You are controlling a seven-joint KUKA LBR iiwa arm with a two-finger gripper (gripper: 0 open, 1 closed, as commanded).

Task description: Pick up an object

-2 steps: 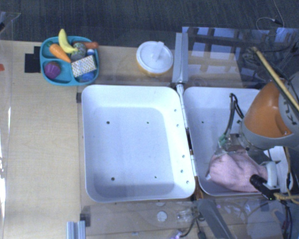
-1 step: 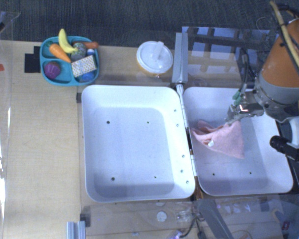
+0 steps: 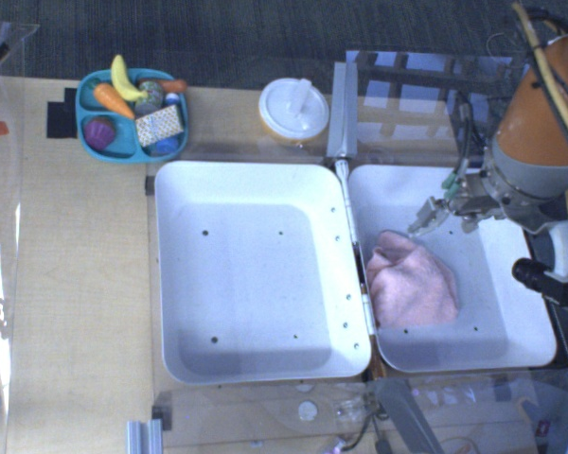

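Camera view: the gripper (image 3: pixel 434 218) is seen above the right bin (image 3: pixel 521 348) with its fingers spread apart and nothing held between them. A crumpled pink cloth (image 3: pixel 412 284) is found just below it on the bin floor, against the left wall. The left bin (image 3: pixel 256 272) is set alongside, and a blue tray of toy food (image 3: pixel 133 112) is placed beyond it.

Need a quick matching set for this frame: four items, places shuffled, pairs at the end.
Items:
1. pink cloth
2. blue tray
3. white lid
4. gripper

Places:
A. on the bench, behind the left bin
B. far-left corner of the bench, holding toy food
C. above the right bin, just behind the cloth
D. lying in the right bin

Pairs: 1-D, 2-B, 3-A, 4-C
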